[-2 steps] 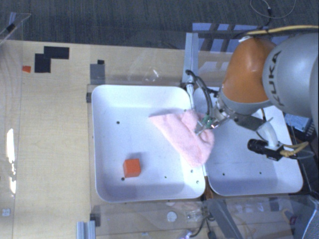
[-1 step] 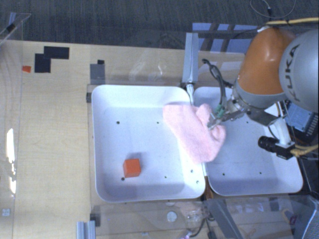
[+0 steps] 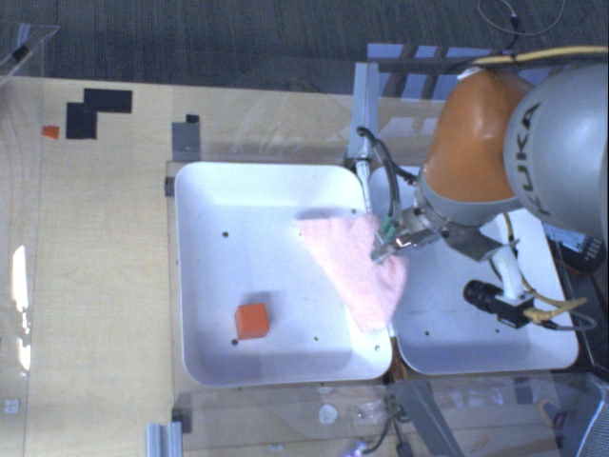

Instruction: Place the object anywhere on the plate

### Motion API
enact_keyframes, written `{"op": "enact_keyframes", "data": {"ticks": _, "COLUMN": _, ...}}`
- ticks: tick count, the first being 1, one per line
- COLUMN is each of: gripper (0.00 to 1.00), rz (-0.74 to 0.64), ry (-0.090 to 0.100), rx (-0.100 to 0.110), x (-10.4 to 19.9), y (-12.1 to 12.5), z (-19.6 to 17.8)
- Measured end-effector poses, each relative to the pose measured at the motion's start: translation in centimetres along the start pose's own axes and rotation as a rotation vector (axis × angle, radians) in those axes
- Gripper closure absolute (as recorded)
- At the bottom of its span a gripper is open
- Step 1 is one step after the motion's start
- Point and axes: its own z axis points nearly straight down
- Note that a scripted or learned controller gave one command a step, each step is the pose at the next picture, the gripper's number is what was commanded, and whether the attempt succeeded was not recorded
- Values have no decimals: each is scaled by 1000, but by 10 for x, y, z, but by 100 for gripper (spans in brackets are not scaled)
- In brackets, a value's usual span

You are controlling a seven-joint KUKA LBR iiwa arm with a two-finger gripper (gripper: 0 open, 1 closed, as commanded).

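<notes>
A small orange-red cube (image 3: 252,321) lies on the floor of the left bin (image 3: 205,255), near its front. A pale pink plate (image 3: 349,265) sits tilted at the left bin's right side. Its lower right part hangs over the rim between the two bins, and a grey shadow shows under its upper left edge. My gripper (image 3: 388,244) is right at the plate's right edge, touching or just above it, and far to the right of the cube. The grey and orange wrist hides what lies behind it.
The right bin (image 3: 476,350) lies under the arm, with a black cable fitting (image 3: 490,300) hanging over it. A metal frame post (image 3: 364,112) stands behind the bins. Black markers (image 3: 95,110) lie on the wooden bench at the far left.
</notes>
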Motion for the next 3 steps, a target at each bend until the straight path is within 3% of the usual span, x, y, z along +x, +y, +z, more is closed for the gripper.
{"op": "enact_keyframes", "data": {"ticks": 1, "gripper": 100, "rz": 57, "ry": 0, "rx": -1, "x": 1, "y": -4, "z": 23}}
{"op": "enact_keyframes", "data": {"ticks": 2, "gripper": 100, "rz": 49, "ry": 1, "rx": 2, "x": 42, "y": -29, "z": 36}}
{"op": "enact_keyframes", "data": {"ticks": 3, "gripper": 100, "rz": 229, "ry": 0, "rx": -4, "x": -12, "y": -48, "z": 34}}
